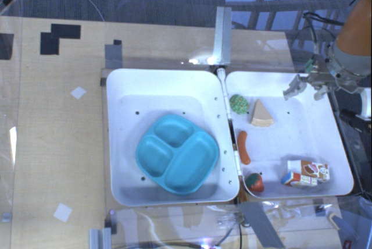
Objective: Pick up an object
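Bench: two white bins [116, 125]; one blue plate [177, 153]; five food items [261, 114]; gripper [308, 88] spread open, empty.

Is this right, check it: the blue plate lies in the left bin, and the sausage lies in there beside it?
Not quite. The blue plate does lie in the left bin, but the sausage lies in the right bin, near its left wall. The camera view shows it.

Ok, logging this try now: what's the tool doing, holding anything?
Tool: open, holding nothing, above the far right corner of the right bin.
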Available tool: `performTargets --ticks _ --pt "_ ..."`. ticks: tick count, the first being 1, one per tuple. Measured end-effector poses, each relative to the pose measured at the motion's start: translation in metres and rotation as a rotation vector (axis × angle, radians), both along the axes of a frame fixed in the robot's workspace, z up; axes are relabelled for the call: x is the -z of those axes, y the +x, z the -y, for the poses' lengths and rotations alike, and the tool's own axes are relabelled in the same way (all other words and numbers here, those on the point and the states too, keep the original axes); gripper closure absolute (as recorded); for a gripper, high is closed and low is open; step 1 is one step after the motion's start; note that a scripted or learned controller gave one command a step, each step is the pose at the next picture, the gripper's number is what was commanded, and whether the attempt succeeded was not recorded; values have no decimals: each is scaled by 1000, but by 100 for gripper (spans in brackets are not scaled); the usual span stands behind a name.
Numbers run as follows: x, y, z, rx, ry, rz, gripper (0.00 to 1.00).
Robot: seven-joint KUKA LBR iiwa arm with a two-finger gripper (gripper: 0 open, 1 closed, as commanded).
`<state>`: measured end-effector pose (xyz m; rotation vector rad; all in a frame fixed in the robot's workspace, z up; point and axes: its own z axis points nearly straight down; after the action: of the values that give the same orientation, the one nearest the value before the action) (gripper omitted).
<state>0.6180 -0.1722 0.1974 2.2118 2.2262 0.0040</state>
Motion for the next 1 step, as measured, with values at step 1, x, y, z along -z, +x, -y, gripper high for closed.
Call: performTargets --ticks 1 --pt "108 -69 -35 -243 -2 7 0"
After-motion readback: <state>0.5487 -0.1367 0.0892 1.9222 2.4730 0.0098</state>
